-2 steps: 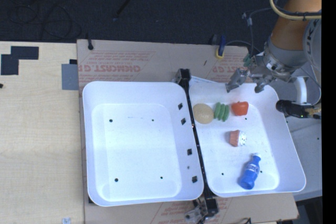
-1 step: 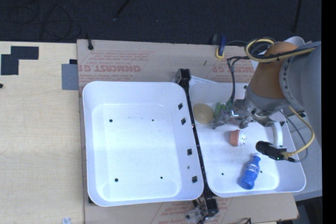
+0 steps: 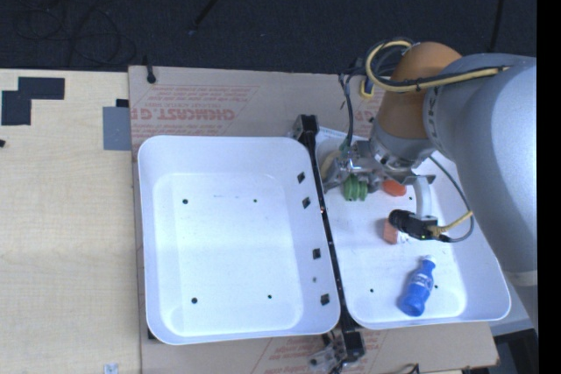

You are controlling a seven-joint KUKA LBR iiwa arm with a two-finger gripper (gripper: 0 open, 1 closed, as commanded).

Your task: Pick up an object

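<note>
My gripper [image 3: 349, 168] hangs over the far left part of the right bin [image 3: 465, 311], close to the divider between the bins. A small green object [image 3: 354, 189] sits directly under the gripper's tip, and I cannot see whether it is gripped. Just right of it, a small orange-red object [image 3: 395, 187] is partly covered by the wrist. A salmon block [image 3: 388, 229] lies in the middle of the bin. Toward the near right corner lies a blue bottle [image 3: 417, 286].
The left bin [image 3: 153, 188] stands beside the right one, sharing a black-clipped rim [image 3: 320, 223]. Both rest on cardboard [image 3: 202, 105] over a wooden bench. The grey arm covers the right bin's far right side.
</note>
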